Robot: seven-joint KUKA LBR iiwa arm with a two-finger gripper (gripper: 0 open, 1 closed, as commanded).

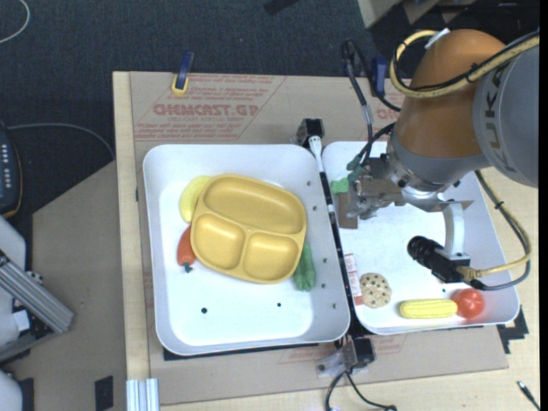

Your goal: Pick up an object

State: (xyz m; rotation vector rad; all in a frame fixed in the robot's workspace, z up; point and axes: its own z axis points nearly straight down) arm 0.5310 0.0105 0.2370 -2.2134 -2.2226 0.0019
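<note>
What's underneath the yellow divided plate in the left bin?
Poking out from under the yellow plate: a yellow piece at its upper left, a red-orange piece at its left edge, a green piece at its lower right. How far each runs beneath is covered.

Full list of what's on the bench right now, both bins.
left bin: one, white, left.
divided tray: one, yellow, mid left bin.
yellow item: one, yellow, under tray's upper-left edge.
pepper: one, red-orange, tray's left edge.
left green item: one, green, tray's lower-right corner.
right bin: one, white, right.
cookie: one, tan, right bin's lower left.
corn cob: one, yellow, right bin's lower edge.
tomato: one, red, beside corn cob.
right green item: one, green, right bin, by gripper.
cardboard sheet: one, tan, under both bins.
clamp: one, blue-yellow, cardboard's top edge.
arm: one, grey-orange, above right bin.
gripper: one, dark, over right bin's left side.
</note>
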